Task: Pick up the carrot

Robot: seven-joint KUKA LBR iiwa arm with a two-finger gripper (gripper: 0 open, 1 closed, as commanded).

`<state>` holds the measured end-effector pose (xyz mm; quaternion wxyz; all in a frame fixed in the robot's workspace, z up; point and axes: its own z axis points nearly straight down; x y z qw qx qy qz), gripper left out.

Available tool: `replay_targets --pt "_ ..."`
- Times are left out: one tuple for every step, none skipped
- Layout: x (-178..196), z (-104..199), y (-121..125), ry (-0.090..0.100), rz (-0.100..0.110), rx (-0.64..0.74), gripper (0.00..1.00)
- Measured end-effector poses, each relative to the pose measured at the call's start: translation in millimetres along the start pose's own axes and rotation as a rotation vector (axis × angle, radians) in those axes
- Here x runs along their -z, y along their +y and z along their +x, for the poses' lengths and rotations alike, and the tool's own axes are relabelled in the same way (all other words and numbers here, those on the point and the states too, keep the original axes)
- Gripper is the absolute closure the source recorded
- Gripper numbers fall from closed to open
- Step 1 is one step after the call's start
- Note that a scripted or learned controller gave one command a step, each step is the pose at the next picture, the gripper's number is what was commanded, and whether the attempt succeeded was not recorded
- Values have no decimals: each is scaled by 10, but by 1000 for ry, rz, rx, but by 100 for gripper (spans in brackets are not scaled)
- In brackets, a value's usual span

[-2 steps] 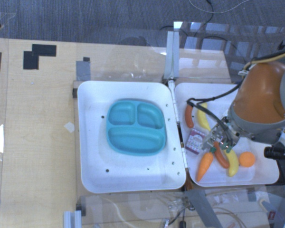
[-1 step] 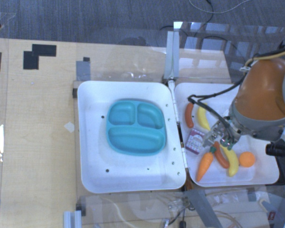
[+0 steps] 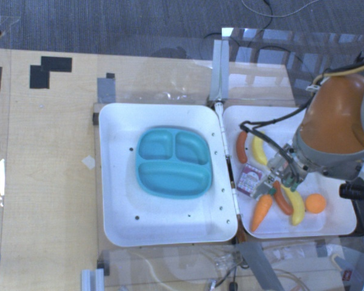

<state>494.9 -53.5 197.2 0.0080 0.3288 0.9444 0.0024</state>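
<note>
We log the carrot (image 3: 261, 211) in the right bin (image 3: 346, 226), lying at a slant near that bin's front-left corner, tapered tip toward the front edge, green-topped thick end up against the gripper (image 3: 278, 179). Landmark for all positions: the carrot. Just above it sits a small purple-and-white packet (image 3: 250, 179); its printing is too small for us to read, and we make out no brand anywhere else. Just right of the carrot lies a red sausage-like piece (image 3: 283, 200), then a yellow banana (image 3: 296, 206), then an orange (image 3: 315, 204) further right. Up from the carrot, past the packet, are a second red sausage (image 3: 241, 147) and a second banana (image 3: 259, 151). Well to the left, in the other bin (image 3: 112, 223), rests a blue divided plate (image 3: 173, 163). Jaws: we cannot tell whether they are parted or closed, the wrist blocks them. We judge the carrot a light, stiff plastic toy, smooth and likely slippery; the taper would squeeze out of a pinch, so we would take it across the thick upper half, clear of the sausage alongside.
</note>
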Motion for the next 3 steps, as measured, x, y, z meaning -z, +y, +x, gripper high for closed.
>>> replay_targets --pt "-731 -158 -326 9 7 43 0" --pt "-1077 -141 -269 2 3 76 0" --pt "-946 -175 -236 -9 -4 77 100"
